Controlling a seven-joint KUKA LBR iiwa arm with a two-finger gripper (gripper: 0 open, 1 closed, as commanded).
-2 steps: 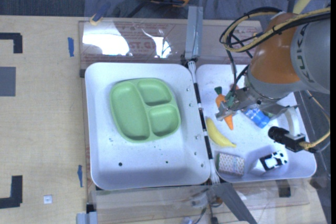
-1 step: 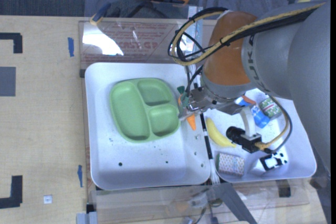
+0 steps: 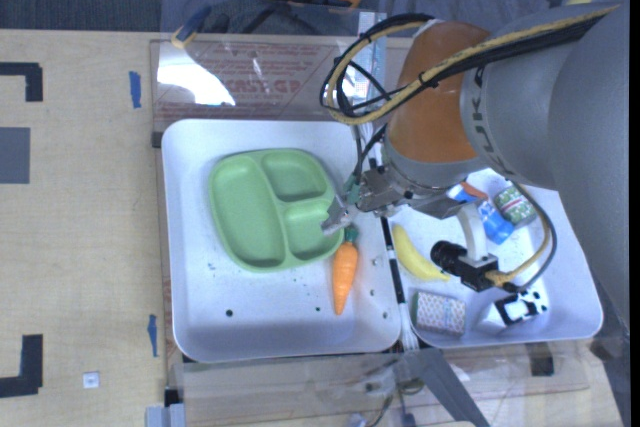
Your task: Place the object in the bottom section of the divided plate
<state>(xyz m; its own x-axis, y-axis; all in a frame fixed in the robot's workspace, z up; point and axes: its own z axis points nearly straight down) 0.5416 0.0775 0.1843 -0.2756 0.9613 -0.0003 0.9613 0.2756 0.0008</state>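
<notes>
A green divided plate lies in the left white bin. An orange toy carrot with a green top lies on the bin floor just off the plate's lower right rim. My gripper hangs over that right rim, directly above the carrot's green top. I see nothing between its fingers. The grey arm with its orange band covers the gap between the two bins.
The right bin holds a yellow banana, a mesh-patterned pouch, a blue and white item and a black and white piece. A black cable loops over the arm. A clear sheet lies behind the bins.
</notes>
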